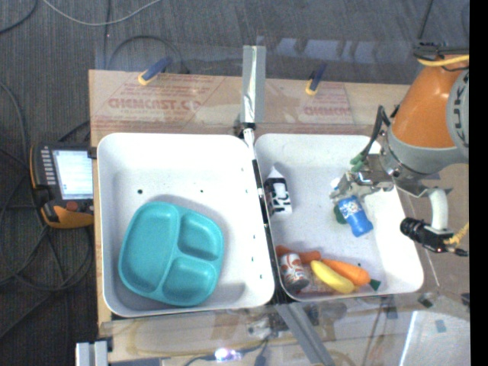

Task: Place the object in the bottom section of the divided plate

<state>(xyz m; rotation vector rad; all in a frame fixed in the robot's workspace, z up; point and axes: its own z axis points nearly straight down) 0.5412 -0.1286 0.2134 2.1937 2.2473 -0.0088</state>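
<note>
Front of right bin: yellow plastic banana [332, 276], orange carrot [350, 269] and small printed can [292, 270] — bunched together.
Left bin: teal divided plate [172, 252], lying flat.
Mid right bin: blue bottle [354, 214], just below the gripper [352, 183] — grip state unclear.
Divider wall: black-and-white bottle [277, 191].

**Colours and patterns across both bins**

Teal on the divided plastic plate [171, 253], plain, against the white left bin [107, 204]. Blue with a white label on the small bottle [354, 213]. Black and white on the cow-patterned bottle [277, 194]. Yellow banana [332, 275], orange carrot [351, 270], red-and-white printed can [292, 271]. Orange band over grey on the arm [431, 113].
</note>
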